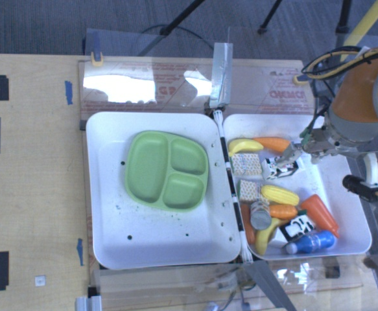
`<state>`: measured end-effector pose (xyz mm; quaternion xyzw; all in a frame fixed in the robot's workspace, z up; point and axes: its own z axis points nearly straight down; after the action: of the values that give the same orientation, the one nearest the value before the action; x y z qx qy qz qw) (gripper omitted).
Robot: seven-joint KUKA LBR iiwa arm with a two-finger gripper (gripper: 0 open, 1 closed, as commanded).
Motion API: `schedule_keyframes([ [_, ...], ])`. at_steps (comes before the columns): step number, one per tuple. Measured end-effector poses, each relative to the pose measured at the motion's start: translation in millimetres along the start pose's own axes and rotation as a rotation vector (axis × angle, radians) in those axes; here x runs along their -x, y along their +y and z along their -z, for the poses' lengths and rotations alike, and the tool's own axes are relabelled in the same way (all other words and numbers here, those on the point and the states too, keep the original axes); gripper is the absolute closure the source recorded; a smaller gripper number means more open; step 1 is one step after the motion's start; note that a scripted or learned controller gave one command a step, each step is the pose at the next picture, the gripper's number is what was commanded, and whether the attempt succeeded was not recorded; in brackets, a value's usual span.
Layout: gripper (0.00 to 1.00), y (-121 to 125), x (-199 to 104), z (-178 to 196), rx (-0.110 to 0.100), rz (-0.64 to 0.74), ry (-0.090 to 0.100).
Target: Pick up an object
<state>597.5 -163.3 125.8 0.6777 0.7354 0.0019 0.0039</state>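
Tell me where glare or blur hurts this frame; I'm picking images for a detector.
Camera view: strong glare washes out the clear panel behind the left bin, hiding its red print there; the green tray is evenly lit and sharp; the tool and the toys around it in the right bin look soft and crowded, with hard-to-separate edges.

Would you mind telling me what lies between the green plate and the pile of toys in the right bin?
In the camera view, the two bins' adjoining rims lie between the green plate and the toys.
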Motion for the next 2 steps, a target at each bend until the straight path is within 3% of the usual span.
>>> schedule_keyframes([
  [1, 0.0, 50, 25, -15, 0.021, 0.19, -0.007],
  [2, 0.0, 52, 14, -17, 0.032, 0.228, -0.02],
])
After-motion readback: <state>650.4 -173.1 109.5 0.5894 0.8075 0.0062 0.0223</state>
